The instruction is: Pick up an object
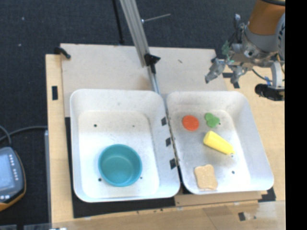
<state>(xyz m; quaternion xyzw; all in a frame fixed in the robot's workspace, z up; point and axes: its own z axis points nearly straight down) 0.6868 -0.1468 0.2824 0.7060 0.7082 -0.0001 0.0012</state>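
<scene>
Objects for picking are lying in two white bins on the surface (110, 68): the left bin (81, 104) is holding a teal bowl (120, 165), while the right bin (249, 128) is carrying a yellow piece (218, 143), a toast slice (206, 177), an orange disc (190, 123) and a green bit (211, 120). I judge the approach step is just starting. The hand (224, 71) is hovering beyond the right bin's far rim, seemingly spread and carrying nothing; next it needs lowering over one item.

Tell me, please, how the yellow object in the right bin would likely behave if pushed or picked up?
The yellow object looks tapered and rounded, so it may roll or pivot when nudged. Its smooth surface could slip between fingers. It looks like light, stiff plastic.
</scene>
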